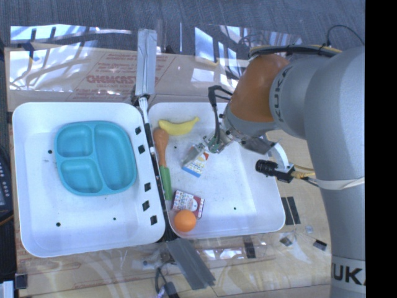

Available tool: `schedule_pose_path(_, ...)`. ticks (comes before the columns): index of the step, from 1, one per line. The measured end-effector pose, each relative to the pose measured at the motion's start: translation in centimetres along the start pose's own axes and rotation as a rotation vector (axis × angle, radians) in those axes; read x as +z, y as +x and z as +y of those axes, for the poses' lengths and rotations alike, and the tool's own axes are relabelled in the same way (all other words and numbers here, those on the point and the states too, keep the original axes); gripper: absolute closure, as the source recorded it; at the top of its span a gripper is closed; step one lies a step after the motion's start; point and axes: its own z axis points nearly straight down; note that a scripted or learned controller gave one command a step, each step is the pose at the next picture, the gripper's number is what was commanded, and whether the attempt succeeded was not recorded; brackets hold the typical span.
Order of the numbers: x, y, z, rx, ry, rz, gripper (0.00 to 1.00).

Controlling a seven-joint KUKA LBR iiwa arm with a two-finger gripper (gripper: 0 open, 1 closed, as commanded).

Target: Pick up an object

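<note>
Low in the right bin (267,219), an orange (184,221) sits far from the pincer (213,144). Its tips touch the small carton (196,161) just below. I cannot tell its grip. Next: pinch, then lift.

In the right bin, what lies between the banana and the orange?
In the camera view, the carrot runs along the bin's left wall between the banana and the orange, with a small red packet just above the orange.
</note>
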Motion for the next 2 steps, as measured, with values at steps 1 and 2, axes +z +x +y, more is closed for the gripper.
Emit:
schedule_pose_path(1,-1.10,-0.15,0.23,-0.004,-0.006,-0.006,1.00)
schedule_pose_path(2,-1.09,-0.15,0.22,-0.004,-0.005,-0.006,0.00)
